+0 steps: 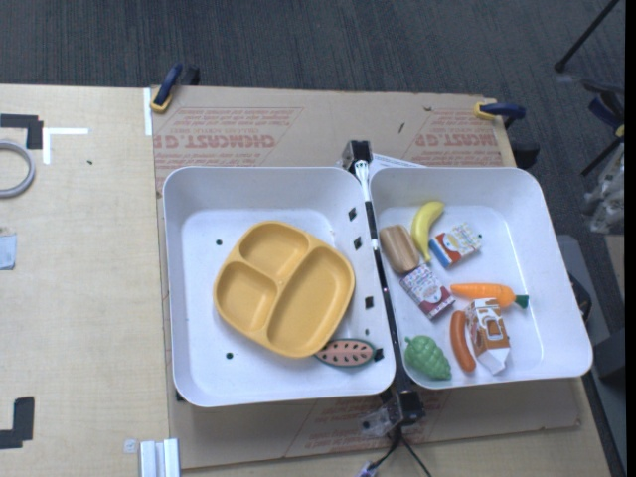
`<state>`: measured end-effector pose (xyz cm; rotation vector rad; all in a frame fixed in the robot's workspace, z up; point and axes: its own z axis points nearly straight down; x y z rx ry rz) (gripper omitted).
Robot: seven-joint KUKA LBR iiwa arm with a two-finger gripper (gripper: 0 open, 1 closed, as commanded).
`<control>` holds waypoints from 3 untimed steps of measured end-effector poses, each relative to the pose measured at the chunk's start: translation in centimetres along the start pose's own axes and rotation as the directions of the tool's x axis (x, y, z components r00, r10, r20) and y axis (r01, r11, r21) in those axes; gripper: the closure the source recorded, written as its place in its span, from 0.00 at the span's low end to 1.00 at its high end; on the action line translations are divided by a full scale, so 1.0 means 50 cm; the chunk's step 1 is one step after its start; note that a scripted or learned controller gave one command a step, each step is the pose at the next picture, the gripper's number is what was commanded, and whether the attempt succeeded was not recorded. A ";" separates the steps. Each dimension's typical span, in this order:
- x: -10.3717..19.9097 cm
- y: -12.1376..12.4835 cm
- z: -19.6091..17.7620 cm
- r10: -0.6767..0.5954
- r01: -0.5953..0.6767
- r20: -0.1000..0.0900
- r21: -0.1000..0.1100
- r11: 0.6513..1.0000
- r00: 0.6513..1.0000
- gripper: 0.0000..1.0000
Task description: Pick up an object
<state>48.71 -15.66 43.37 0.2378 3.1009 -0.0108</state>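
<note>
The right bin holds several toy foods. A yellow banana lies near its top, with a bread roll to its left and a small red and white carton to its right. Below them sit a dark red snack packet, an orange carrot, a red sausage, a white and orange carton and a green bunch of grapes. In the left bin rests a yellow divided plate, with a watermelon slice by its lower right edge.
Both bins stand on a cardboard sheet held by blue and yellow clamps. Clips join the bins along their shared wall. The wooden bench stretches to the left, with a tape ring near its left edge.
</note>
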 end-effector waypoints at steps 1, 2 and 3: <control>-0.004 0.000 -0.021 -0.001 0.001 0.006 0.001 1.000 1.000 1.00; 0.019 -0.007 0.123 -0.559 0.559 -0.021 -0.019 0.829 0.829 1.00; 0.015 -0.007 0.103 -0.558 0.558 -0.016 -0.016 0.830 0.829 1.00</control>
